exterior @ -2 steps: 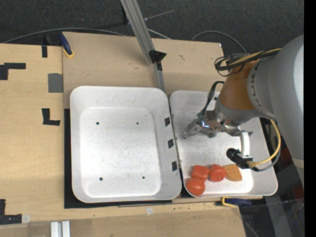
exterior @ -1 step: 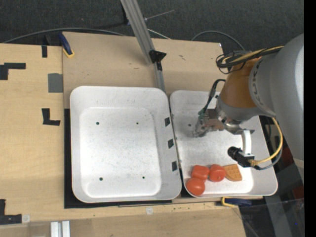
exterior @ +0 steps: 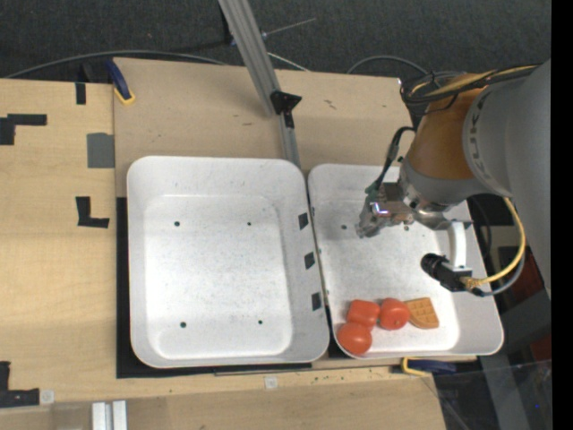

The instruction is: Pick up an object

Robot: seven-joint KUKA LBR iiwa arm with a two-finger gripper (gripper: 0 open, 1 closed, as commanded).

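Nearest the bottom edge of the frame, in the lower part of the right bin (exterior: 358,186), I see my candidates: three red pieces (exterior: 369,322) bunched so they touch one another, and just to their right an orange waffle (exterior: 423,313) lying against the last of them. All sit close to the bin's near wall.

Further up, over bare bin floor, hangs the tool (exterior: 370,224), reaching in from the right of the frame. It is well apart from the cluster, above nothing I could pick. I cannot tell whether it is spread or pressed together; the tip is small and dark against the speckled floor, and nothing shows between its ends.

My worries from here. If the tool drops where it is, I judge it closes on nothing and the try is wasted. If it heads for the cluster, the pieces are packed tight: a finger may land on top of one instead of beside it, or shove the neighbours so the target rolls off. The round reds look likely to squirt out of a pinch. The near wall leaves little room on that side, so a finger could jam against it. The waffle is flat and low, hard to get under.

Beyond, the left bin (exterior: 143,240) lies alongside. At the top of the frame a slanted metal bar (exterior: 255,47) crosses the desk (exterior: 197,106); the arm's cables (exterior: 506,262) hang at right and could snag on a long reach.
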